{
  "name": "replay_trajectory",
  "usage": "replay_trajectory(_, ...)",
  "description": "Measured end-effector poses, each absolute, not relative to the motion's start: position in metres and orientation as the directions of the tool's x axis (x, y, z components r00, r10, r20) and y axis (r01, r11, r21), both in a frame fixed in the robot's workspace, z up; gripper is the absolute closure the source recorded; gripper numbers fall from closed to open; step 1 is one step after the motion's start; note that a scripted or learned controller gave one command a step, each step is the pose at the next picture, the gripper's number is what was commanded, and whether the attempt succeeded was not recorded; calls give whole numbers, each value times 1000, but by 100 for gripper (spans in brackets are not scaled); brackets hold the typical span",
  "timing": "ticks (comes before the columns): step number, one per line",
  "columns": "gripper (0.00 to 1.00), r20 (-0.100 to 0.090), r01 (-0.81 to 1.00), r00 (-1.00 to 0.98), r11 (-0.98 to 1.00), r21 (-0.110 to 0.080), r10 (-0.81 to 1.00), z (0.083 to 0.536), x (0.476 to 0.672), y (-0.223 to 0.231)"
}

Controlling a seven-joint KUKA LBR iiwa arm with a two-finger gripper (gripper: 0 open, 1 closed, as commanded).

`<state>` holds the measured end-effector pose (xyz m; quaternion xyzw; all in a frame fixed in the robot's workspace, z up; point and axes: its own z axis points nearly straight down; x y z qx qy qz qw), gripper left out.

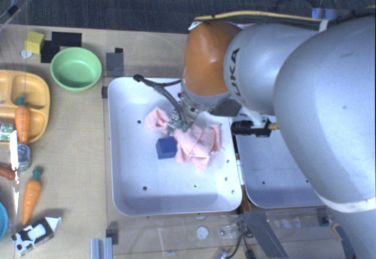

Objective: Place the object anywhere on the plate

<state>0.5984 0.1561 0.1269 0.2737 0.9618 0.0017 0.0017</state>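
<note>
A small blue cube (166, 147) lies in the left white bin (129, 187), near its middle. Beside and behind the cube spreads a pink, crumpled-looking flat thing (200, 143), running from the bin's centre toward its right wall; I cannot tell whether it is a plate or a cloth. My gripper (178, 122) hangs under the orange wrist band (205, 64), low over the pink thing's upper left part, a little above and to the right of the cube. The cube lies apart from the gripper.
The grey arm covers most of the right bin (276, 184). Left of the bins stand a green bowl (75, 68), a yellow divided tray (32, 90) with a carrot (22, 124), another carrot (30, 195) and a yellow block (34, 42).
</note>
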Motion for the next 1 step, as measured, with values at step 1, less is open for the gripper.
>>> replay_trajectory(1,0,-11,530,-848,848,12,530,133,602,154)
